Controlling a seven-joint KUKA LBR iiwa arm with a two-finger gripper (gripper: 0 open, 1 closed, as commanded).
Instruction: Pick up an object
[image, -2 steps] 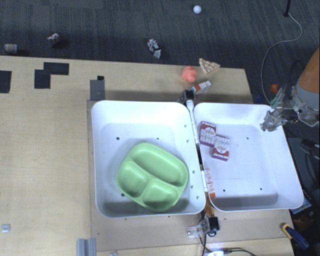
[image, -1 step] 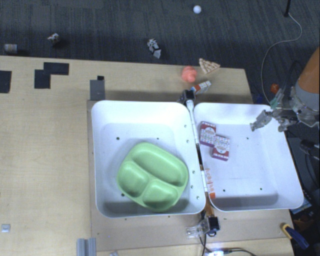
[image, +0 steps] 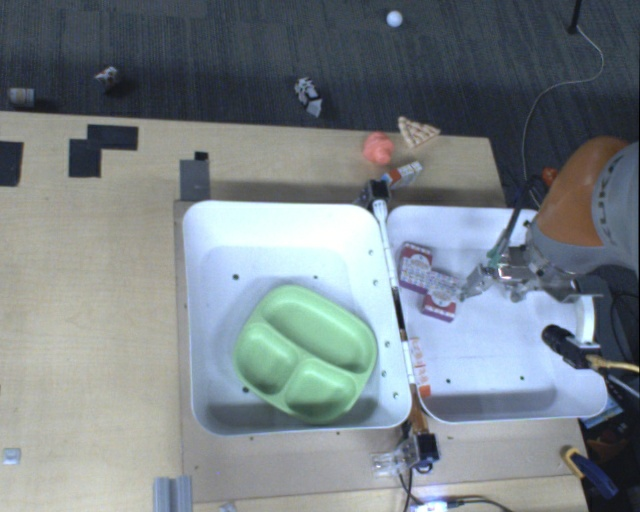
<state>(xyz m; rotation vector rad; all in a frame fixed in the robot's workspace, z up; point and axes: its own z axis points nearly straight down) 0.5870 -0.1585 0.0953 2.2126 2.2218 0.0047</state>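
The claw (image: 478, 281) hangs low in the right bin (image: 520, 390), poised beside a red-and-white packet (image: 425, 280) for picking; whether it is open or closed, I cannot tell.

Bench (image: 90, 300): light wood, black rectangular patches near far-left edge (image: 100, 148). Grey block (image: 195, 178) just beside left bin's far-left corner. Pink ball (image: 378, 148) and tan wedge piece (image: 418, 131) near bench's far edge, close together. Small tube-like item (image: 400, 175) lies just past the bins' far edge, where they meet. Dark carpet (image: 250, 50) beyond bench: white ball (image: 394, 18), small crumpled bits (image: 309, 95) and (image: 107, 75). Black cable (image: 560, 90) runs across the carpet at the far right.
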